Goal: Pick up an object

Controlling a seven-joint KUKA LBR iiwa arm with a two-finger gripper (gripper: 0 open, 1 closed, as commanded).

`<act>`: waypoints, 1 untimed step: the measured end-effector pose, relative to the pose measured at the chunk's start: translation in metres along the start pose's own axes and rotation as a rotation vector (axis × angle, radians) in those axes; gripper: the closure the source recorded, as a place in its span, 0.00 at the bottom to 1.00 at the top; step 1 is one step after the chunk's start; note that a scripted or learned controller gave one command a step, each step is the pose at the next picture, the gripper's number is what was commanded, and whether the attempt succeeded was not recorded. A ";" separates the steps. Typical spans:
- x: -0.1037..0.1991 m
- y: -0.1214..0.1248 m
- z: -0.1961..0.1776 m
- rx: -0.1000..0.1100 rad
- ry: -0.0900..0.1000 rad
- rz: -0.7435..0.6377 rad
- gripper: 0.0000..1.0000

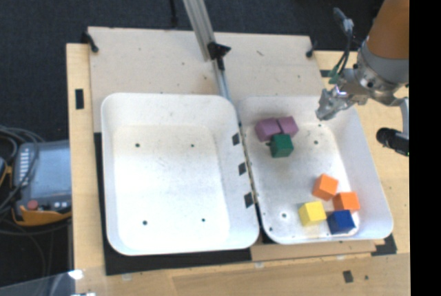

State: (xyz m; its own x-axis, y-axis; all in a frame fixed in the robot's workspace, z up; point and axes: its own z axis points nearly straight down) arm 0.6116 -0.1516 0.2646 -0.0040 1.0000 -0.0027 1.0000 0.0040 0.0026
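Dark carpet surrounds my tan bench (79,150). At frame left sits the left bin (172,171), white and speckled. The right bin (365,171) holds two purple blocks (275,127) touching a green block (281,146) near its upper middle; lower right cluster two orange blocks (335,193), a yellow block (311,213) and a blue block (341,222). My pincer (329,106) hovers at the bin's upper right; whether it is wide or narrow I cannot tell.

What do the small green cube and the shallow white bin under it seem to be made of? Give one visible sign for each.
Small green cube: probably painted wood or plastic; flat, even colour, no shine.
Shallow white bin: likely moulded plastic; rounded corners, smooth raised rim, dull speckled floor.
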 end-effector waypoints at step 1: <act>0.051 0.002 -0.006 0.002 0.003 -0.003 1.00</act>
State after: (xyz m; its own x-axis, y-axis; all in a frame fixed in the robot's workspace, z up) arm 0.6134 -0.1001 0.2702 -0.0067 1.0000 0.0004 1.0000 0.0067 0.0010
